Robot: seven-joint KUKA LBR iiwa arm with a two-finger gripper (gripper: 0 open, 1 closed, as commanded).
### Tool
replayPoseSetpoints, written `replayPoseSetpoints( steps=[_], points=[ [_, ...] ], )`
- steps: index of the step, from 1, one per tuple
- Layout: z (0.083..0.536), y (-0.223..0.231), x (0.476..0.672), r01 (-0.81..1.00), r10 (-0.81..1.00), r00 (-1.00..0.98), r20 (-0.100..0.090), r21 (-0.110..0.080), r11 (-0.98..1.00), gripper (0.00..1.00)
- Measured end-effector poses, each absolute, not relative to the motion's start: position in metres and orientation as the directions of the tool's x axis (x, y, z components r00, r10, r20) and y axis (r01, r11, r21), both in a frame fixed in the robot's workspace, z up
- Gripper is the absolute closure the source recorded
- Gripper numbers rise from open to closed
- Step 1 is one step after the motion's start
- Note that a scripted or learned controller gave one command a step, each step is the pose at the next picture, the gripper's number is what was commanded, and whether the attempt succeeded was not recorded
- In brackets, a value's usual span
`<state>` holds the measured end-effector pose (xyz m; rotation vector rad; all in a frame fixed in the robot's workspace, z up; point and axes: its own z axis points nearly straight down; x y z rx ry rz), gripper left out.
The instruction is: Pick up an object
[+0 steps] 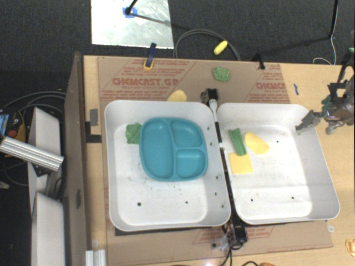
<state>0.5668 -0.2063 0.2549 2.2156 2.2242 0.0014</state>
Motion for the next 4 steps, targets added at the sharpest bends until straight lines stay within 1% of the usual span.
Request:
replayPoseSetpoints(
  steps=[1,2,3,4],
  points=[
    [0.159,-0.166,0.565,1.0,1.0,-0.008,0.004,-0.006,0.008,0.0],
    [0.097,-0.106,0.558,1.0,1.0,-0.009,0.003,-0.004,0.009,0.0],
    [0.085,-0.119,0.632,1.0,1.0,-0.007,-0.002,0.008,0.007,0.0],
    [0.097,-0.118,0.631,1.0,1.0,-0.008,0.0,0.008,0.008,1.0]
  ],
)
